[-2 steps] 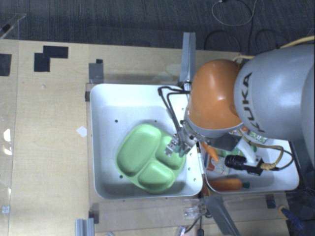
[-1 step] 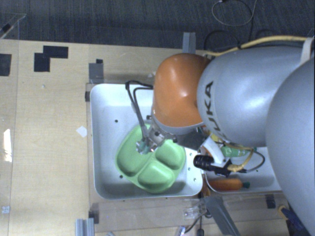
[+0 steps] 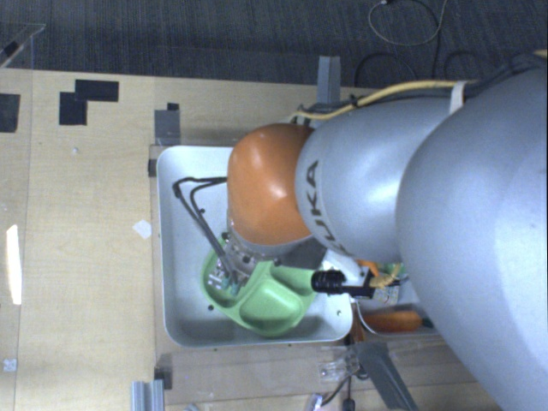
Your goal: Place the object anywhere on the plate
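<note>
A light green plate (image 3: pixel 267 305) lies in the near part of the left white bin (image 3: pixel 175 255). My gripper (image 3: pixel 224 277) hangs low over the plate's left rim, below the orange band (image 3: pixel 261 187) of the arm. The arm's body covers most of the plate's far side. An orange object (image 3: pixel 396 320) shows in a sliver of the right bin, half hidden under the arm. I see nothing clearly held at the gripper.
A black cable (image 3: pixel 190 193) loops from the wrist across the left bin's far-left floor. The grey arm (image 3: pixel 428 204) covers nearly all of the right bin. Metal posts (image 3: pixel 167 125) stand at the bin corners, with wooden bench (image 3: pixel 77 255) to the left.
</note>
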